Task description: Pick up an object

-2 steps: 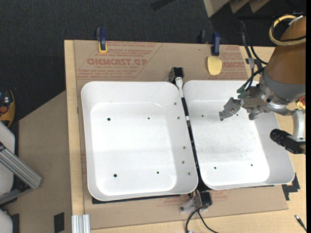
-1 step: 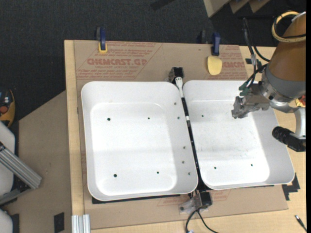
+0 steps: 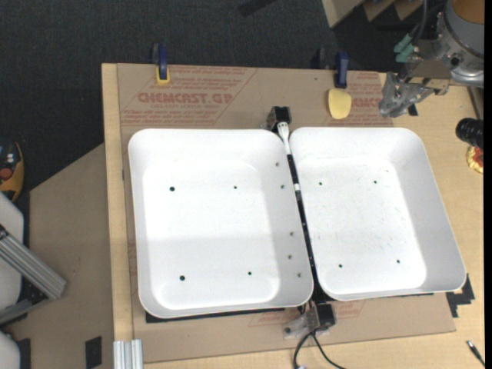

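yellow object on board, beside pincer

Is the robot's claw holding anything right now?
No. The gripper sits over the board past the right bin, nothing between its fingers. A yellow object lies beside it, apart.

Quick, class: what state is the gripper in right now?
Gripper: cannot be told; it hangs over the board beyond the right bin, near a yellow object.

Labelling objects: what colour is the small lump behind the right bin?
Pale yellow lump, clearest in the camera view.
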Motion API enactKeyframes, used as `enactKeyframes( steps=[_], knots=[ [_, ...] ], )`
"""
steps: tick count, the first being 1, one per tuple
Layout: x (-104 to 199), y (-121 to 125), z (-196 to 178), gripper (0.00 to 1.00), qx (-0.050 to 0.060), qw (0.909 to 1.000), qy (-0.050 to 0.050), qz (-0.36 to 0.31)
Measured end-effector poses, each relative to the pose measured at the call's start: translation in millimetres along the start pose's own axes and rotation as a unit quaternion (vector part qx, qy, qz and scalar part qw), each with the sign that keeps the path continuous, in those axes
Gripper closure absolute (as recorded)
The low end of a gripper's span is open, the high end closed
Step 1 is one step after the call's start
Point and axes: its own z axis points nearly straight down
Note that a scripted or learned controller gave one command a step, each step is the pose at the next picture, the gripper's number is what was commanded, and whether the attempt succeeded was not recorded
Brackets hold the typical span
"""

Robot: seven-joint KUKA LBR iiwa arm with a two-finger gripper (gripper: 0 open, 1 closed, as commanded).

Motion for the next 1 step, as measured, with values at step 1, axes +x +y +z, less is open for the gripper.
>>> enactKeyframes(
  steps=[1],
  knots=[
    [30.1, 40.9, 103.1, 1.0, 0.014, 0.9999, 0.001, 0.002]
  ],
)
